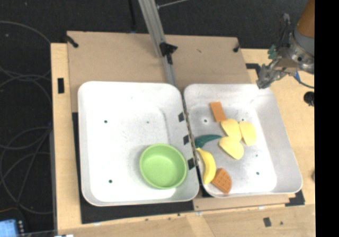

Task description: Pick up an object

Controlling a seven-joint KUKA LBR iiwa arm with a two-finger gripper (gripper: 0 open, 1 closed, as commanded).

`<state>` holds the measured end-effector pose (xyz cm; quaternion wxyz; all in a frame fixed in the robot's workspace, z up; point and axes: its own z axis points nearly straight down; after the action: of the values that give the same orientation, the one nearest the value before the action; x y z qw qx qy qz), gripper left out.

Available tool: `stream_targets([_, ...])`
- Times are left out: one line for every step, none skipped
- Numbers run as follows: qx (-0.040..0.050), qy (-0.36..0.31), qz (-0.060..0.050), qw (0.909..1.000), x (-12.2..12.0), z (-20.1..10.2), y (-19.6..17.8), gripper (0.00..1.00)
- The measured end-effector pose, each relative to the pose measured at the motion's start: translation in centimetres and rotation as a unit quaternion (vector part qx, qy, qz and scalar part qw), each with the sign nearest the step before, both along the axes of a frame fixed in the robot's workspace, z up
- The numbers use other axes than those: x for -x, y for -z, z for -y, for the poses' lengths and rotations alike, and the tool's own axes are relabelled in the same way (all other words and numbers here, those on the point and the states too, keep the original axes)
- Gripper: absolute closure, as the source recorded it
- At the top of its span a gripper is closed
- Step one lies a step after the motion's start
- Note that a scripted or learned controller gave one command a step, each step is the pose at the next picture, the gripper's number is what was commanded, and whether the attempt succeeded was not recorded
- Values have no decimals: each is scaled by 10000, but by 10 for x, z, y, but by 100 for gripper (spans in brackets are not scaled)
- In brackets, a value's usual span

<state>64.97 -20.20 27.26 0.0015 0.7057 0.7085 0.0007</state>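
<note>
The right bin (pixel 275 140) holds several small items: an orange block (pixel 216 111), three pale yellow pieces (pixel 237 136), a dark green piece (pixel 206 139), a yellow banana (pixel 207 164) and an orange waffle-like piece (pixel 222 181). A green bowl (pixel 163 165) sits in the left bin (pixel 106 103), near its front right corner. My gripper (pixel 263 81) hangs at the right bin's far right corner, above its rim, well away from the items. Nothing shows between its fingers.
A slanted metal pole (pixel 151 14) rises behind the bins, its foot near the gap between them. The bins rest on a brown board (pixel 212 56) on the bench. Dark floor with cables lies to the left.
</note>
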Motion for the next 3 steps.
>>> stream_targets([-3, -6, -16, 10000, 13, -58, 9, 100])
stream_targets([-13, -17, -8, 10000, 22, -114, 3, 100])
stream_targets([-8, -12, -17, 10000, 27, -168, 18, 100])
